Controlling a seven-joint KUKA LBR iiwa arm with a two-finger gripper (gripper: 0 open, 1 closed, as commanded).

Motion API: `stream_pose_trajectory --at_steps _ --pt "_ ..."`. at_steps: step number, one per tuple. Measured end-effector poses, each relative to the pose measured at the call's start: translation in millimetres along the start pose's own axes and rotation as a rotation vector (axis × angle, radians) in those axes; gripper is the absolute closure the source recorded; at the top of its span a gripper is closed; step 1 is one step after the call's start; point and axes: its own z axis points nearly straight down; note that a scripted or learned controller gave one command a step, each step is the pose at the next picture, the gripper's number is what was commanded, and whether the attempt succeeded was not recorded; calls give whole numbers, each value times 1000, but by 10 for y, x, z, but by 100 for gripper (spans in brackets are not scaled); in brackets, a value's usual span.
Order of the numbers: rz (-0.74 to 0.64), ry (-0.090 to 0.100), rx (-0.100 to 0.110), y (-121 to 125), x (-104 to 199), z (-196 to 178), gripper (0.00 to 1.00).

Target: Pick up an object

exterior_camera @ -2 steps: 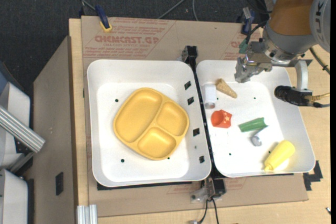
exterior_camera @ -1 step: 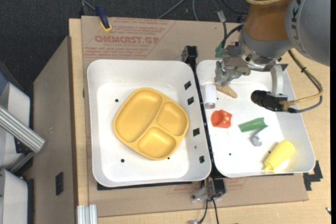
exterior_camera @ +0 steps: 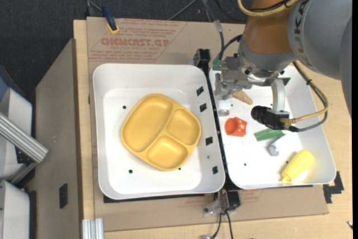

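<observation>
Two shallow white bins sit side by side on a brown cardboard-topped bench. The left bin [exterior_camera: 106, 120] holds a smooth, glossy yellow plate [exterior_camera: 161, 131] with three rounded compartments, lying flat near the middle. In the right bin [exterior_camera: 316, 112] lie a red pepper-shaped toy [exterior_camera: 236, 127], a flat green strip [exterior_camera: 269, 134], a small grey lump [exterior_camera: 272, 149] (too small to identify), a yellow corn-like piece [exterior_camera: 297, 165] near the front corner, and a tan, bread-coloured bit [exterior_camera: 243, 97]. The grey arm with its orange band [exterior_camera: 274, 5] reaches in from the right and covers much of the right bin's far side. The gripper [exterior_camera: 226, 89] hangs low at that bin's left edge, just beside the tan bit and above the red toy; how far its jaws are parted cannot be told, and nothing is seen in them.
</observation>
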Motion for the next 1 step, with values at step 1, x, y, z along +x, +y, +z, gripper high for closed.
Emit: stream_pose_trajectory --at_steps 1 --pt "-1 0 -1 -141 449 -39 100"
